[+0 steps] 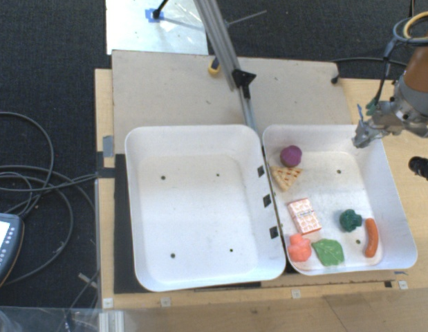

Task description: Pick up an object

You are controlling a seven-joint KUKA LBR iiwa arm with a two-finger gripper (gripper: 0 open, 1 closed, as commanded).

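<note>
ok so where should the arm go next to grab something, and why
Probably down and toward the view's left, into the right bin. The end effector sits near that bin's upper right rim with nothing between it and the toys. The purple ball looks the nearest and stands apart from all but the waffle piece, so it seems the easiest target.

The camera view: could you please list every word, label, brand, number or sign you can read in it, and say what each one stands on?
None can be read.
The small carton in the right bin: red and white print, too blurred to read.
The handheld screen at the left edge: lit, but no characters can be made out.
The black tabs along the rim between the bins: blank marks, no text.
</note>
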